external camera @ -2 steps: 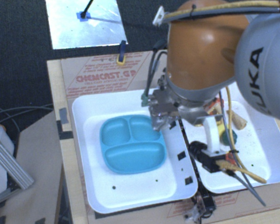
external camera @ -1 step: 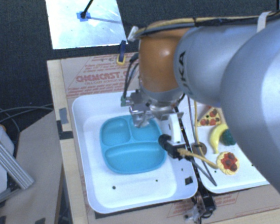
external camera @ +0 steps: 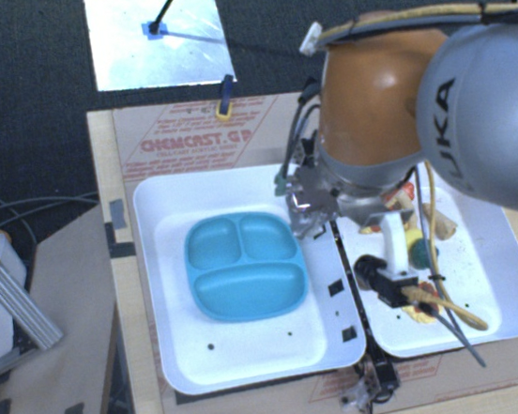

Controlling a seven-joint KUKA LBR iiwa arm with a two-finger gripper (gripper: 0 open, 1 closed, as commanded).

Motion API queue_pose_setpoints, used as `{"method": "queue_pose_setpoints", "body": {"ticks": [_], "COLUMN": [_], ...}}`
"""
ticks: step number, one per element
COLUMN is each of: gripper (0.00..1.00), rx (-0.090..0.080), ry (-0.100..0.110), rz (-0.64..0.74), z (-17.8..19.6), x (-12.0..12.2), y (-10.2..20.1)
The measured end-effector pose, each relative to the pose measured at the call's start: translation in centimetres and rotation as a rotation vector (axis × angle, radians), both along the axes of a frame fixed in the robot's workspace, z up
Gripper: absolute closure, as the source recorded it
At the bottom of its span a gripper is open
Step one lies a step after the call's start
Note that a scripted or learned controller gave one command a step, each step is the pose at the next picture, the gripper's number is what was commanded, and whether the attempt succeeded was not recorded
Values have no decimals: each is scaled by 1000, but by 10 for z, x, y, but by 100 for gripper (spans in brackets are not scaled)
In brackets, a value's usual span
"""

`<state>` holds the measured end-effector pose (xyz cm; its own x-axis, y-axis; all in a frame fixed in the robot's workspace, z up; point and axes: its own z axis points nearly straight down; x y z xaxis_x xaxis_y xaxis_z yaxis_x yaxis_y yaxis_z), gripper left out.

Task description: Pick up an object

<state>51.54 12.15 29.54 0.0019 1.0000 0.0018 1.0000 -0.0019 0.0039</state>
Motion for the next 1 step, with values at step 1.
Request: {"method": "queue_pose_setpoints", "body": {"ticks": [1], "gripper": [100], "rx": [1], "ry": [-10], "rz": [-1], "z": [96], "x": [-28], "y": [-37]}}
